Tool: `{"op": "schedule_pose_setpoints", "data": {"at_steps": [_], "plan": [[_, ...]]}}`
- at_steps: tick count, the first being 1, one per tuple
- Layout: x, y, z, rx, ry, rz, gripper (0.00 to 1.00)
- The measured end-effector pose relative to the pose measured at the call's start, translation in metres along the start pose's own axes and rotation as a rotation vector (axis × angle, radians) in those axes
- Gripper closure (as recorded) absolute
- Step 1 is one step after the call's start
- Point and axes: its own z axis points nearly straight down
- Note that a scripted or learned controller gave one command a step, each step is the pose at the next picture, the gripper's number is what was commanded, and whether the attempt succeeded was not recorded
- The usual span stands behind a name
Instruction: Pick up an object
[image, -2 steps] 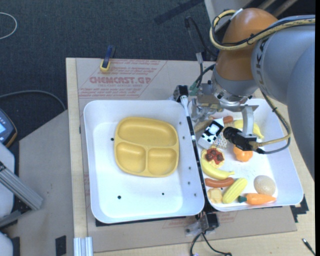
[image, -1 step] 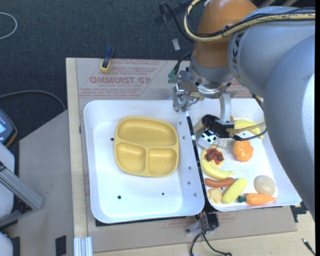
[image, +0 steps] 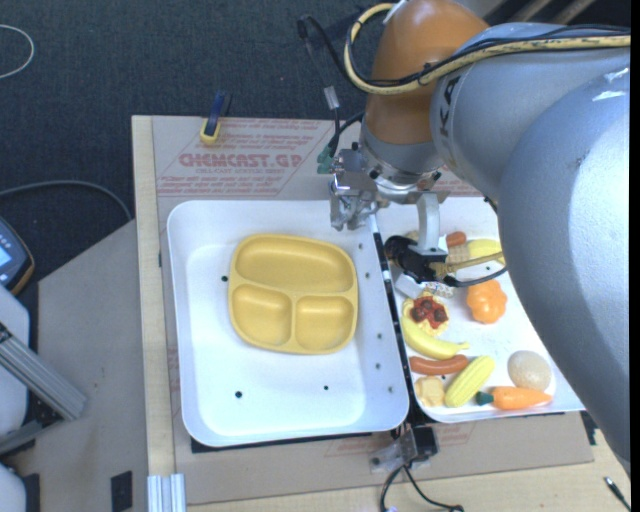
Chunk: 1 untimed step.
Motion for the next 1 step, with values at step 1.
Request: {"op": "schedule_pose_setpoints", "data": {"at_steps": [1], "plan": [[-0.0097,0.0077,-0.0077,-0.005,0.000,0.001,1.00]]}}
